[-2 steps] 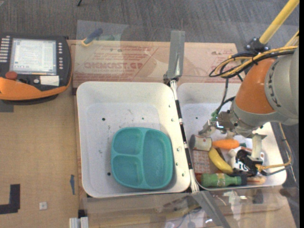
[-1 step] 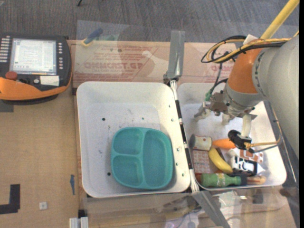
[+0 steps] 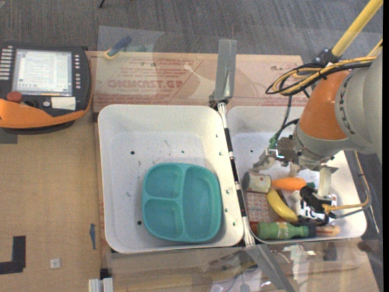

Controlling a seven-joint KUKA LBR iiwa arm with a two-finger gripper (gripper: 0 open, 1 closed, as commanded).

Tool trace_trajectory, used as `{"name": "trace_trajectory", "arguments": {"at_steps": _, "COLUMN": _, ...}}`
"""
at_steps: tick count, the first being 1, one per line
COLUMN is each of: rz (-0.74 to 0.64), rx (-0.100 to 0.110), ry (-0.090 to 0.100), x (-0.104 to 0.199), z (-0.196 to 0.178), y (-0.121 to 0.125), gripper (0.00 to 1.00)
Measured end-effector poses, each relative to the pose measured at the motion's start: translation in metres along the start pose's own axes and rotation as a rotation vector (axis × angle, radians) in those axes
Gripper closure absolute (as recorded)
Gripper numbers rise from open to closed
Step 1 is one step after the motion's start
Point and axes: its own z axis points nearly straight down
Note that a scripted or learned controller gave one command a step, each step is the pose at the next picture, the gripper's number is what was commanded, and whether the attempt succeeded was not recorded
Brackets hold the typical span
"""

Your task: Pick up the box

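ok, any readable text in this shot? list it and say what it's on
Nothing can be quoted with confidence.
Cardboard sheet behind the bins: faint red print, too washed out to read.
Teach pendant screen: lines of text, too small.
Box in the right bin: reddish printed face, blurred.
Green bottle label: illegible.

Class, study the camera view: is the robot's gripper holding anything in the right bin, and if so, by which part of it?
It cannot be told. The gripper hangs low over the right bin, near the banana and carrot, but the wrist hides any hold.
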Motion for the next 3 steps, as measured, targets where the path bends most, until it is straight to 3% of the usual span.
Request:
{"name": "trace_trajectory", "arguments": {"at_steps": 1, "rz": 0.001, "rx": -0.004, "ry": 0.000, "x": 0.000, "z": -0.011, "y": 0.001, "gripper": 1.00}}
{"name": "trace_trajectory", "arguments": {"at_steps": 2, "rz": 0.509, "rx": 0.005, "ry": -0.003, "x": 0.073, "z": -0.097, "y": -0.048, "gripper": 1.00}}
{"name": "trace_trajectory", "arguments": {"at_steps": 3, "rz": 0.670, "rx": 0.008, "ry": -0.004, "x": 0.036, "z": -0.097, "y": -0.087, "gripper": 1.00}}
